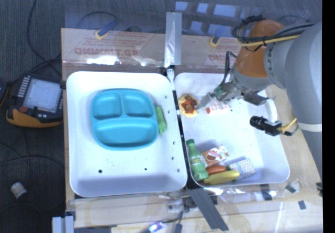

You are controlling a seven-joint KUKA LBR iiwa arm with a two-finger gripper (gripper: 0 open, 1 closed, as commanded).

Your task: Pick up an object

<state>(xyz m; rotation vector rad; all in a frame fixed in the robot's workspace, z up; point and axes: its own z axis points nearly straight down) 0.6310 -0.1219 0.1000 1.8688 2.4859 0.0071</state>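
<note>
The right bin [261,148] holds the loose objects. A small round pizza toy [187,104] lies by its left wall, and a flat white and red packet [220,107] lies just right of it. My gripper [222,93] hangs low over the bin's back part, directly above the packet's far edge. A green bottle [196,161], a yellow banana [222,177], a red and white snack pack [215,154] and a grey box [242,166] crowd the front left corner.
The left bin [84,158] carries a blue divided plate [124,118] with a green pod [160,119] at its right side. The grey arm [293,69] covers the right bin's back right. A black cabled fitting [264,124] sticks out over that bin.
</note>
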